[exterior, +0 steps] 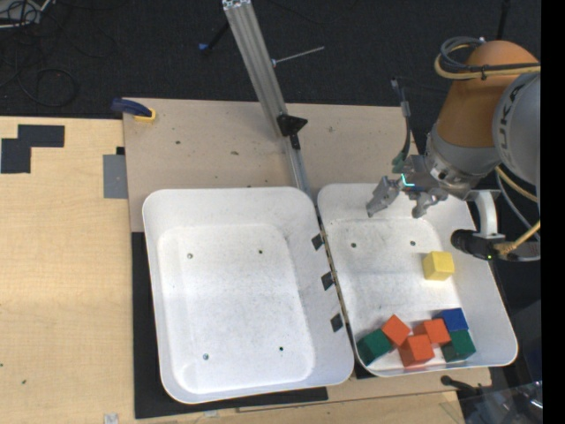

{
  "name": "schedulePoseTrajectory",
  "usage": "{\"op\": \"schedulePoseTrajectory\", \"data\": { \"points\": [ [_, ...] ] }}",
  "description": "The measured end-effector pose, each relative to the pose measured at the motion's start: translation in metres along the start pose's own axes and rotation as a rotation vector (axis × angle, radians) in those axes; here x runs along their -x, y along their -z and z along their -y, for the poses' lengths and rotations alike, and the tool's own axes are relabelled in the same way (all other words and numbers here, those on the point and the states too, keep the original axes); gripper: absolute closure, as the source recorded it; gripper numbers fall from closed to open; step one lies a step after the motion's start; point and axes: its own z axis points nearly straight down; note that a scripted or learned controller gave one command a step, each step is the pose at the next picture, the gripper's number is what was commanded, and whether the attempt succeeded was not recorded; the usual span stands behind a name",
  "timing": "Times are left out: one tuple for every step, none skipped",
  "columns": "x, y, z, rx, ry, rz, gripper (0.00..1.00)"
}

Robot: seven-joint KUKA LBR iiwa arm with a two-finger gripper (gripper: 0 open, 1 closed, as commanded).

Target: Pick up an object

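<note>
Gripper hangs over right bin's far end, fingers spread, nothing btwn them. Yellow cube sits just below/right of jaws; orange, green, blue cubes clustered well beyond, prob. touching.

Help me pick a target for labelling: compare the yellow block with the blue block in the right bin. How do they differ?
The yellow block lies alone in mid-bin, apart from every other block; the blue block sits in the cluster near the bin's front edge, touching an orange block and a green one. The yellow block is closer to the gripper than the blue block. They share a small cube shape and similar apparent size.
</note>
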Motion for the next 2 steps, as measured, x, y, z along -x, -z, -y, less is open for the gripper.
{"op": "schedulePoseTrajectory", "data": {
  "points": [
    [0.000, 0.003, -0.001, 0.005, 0.001, 0.001, 0.00],
    [0.006, -0.059, -0.001, -0.001, -0.002, 0.001, 0.00]
  ]
}}
